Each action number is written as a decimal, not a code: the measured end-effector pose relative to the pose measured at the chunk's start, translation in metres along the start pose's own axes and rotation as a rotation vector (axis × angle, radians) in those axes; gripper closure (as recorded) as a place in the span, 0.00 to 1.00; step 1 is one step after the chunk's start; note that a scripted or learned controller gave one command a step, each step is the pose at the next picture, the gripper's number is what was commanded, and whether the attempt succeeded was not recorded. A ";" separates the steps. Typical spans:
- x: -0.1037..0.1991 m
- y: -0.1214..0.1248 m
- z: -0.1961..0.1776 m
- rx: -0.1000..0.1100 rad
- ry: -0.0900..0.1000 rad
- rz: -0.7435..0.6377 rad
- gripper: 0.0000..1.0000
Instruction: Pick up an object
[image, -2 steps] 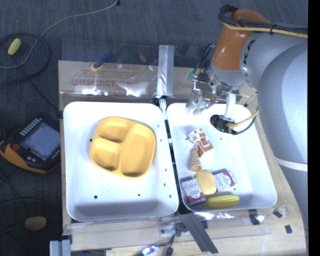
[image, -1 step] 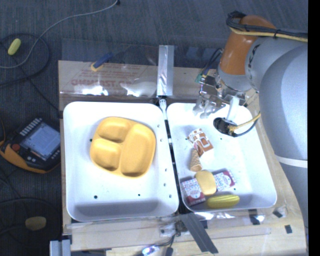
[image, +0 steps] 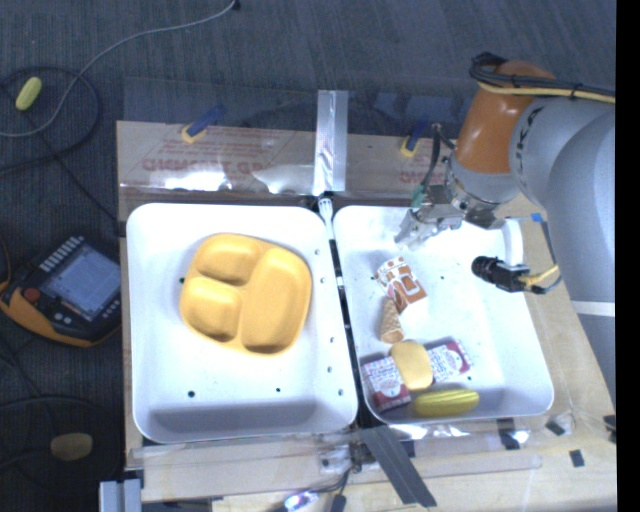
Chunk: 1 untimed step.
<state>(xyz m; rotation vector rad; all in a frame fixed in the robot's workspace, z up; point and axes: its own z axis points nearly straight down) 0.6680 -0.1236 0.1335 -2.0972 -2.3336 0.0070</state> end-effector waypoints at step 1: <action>-0.025 -0.058 0.043 -0.019 -0.003 -0.267 1.00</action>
